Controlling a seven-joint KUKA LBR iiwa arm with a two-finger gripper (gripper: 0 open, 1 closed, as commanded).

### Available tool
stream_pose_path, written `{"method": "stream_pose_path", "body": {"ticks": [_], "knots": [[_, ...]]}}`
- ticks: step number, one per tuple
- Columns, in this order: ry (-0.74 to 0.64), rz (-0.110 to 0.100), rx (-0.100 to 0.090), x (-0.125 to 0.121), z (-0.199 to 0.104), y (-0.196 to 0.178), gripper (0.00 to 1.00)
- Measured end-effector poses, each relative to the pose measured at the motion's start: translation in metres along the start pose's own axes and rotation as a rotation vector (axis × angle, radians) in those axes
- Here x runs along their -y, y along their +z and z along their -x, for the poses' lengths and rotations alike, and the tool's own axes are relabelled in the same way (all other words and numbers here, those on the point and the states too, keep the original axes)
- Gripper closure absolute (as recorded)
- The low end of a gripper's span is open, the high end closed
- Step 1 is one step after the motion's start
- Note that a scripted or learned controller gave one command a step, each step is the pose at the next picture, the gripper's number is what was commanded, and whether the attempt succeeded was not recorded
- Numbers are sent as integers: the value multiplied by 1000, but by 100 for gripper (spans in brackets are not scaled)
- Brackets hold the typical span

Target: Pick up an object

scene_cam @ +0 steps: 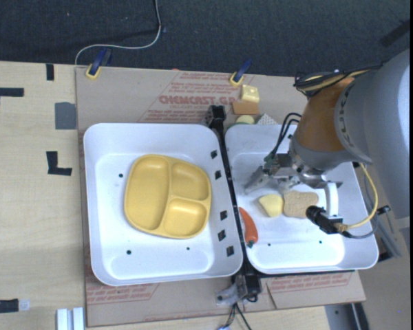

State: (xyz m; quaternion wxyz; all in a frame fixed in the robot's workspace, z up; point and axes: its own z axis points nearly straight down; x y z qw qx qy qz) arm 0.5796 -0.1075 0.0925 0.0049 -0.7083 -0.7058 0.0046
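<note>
Grey arm's gripper [265, 177] hovers spread wide and empty in the right white bin [296, 253], just left of the pale yellow wedge [270, 205] and tan slice [301, 203]; pick not done.

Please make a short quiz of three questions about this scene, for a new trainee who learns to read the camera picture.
1. True or false: the yellow divided plate lies in the same bin as the orange carrot-like piece.
2. Which is nearest to the gripper? A) the plate B) the pale yellow chunk C) the yellow block beyond the bins
3. Fill in: the tan bread-like slice lies in the ____ bin of the view.

Key
1. False: the plate lies in the left bin, the orange piece in the right one, by the divider.
2. B
3. right
</note>
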Motion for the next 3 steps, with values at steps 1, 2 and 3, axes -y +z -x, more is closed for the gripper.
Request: {"method": "stream_pose_path", "body": {"ticks": [1, 2, 3], "knots": [[-3, 16, 2, 42, 2, 8, 0], [-4, 15, 1, 41, 1, -2, 100], [-12, 21, 0, 2, -70, -97, 100]]}}
